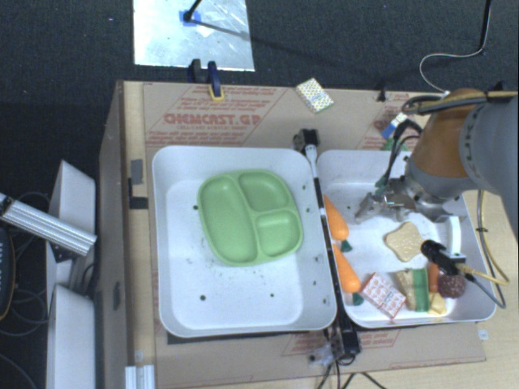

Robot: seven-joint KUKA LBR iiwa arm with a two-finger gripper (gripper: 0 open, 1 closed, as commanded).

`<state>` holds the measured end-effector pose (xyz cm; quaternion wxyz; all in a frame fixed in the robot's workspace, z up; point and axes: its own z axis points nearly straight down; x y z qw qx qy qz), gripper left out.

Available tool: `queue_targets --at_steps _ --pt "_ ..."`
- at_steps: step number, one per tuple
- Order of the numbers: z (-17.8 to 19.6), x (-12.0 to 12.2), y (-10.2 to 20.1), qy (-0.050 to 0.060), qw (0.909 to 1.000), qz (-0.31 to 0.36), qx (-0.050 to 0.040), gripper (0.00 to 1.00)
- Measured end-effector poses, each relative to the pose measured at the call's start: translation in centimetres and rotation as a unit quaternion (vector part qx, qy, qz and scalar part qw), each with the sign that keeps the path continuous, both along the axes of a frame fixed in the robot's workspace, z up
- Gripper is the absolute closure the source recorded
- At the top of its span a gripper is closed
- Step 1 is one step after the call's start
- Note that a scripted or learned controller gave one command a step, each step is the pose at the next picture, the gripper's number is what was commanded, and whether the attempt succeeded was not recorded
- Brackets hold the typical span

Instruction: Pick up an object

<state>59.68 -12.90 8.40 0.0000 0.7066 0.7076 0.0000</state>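
The hand point(371, 207) sits low in the right bin point(357, 167), spread wide with nothing in it. Nothing is picked up yet. A carrot point(336, 220) lies just beside it, and a cookie point(403, 241) is close too.

A cardboard-covered bench point(219, 116) stands on dark carpet point(57, 47) (a shiny metal sheet point(193, 21) lies behind).

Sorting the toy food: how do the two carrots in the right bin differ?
The upper carrot lies higher along the divider, beside the pincer; the lower carrot lies nearer the red-checked packet. The lower one looks thicker. Both are orange, lying flat.
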Motion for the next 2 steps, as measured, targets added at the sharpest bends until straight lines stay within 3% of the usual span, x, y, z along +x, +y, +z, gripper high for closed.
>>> queue_targets --at_steps 1,2 --pt "1.11 0.12 -0.03 -0.002 1.0000 0.000 -0.0002 1.00" --pt "1.10 0.11 -0.02 -0.002 1.0000 0.000 -0.0001 0.00"
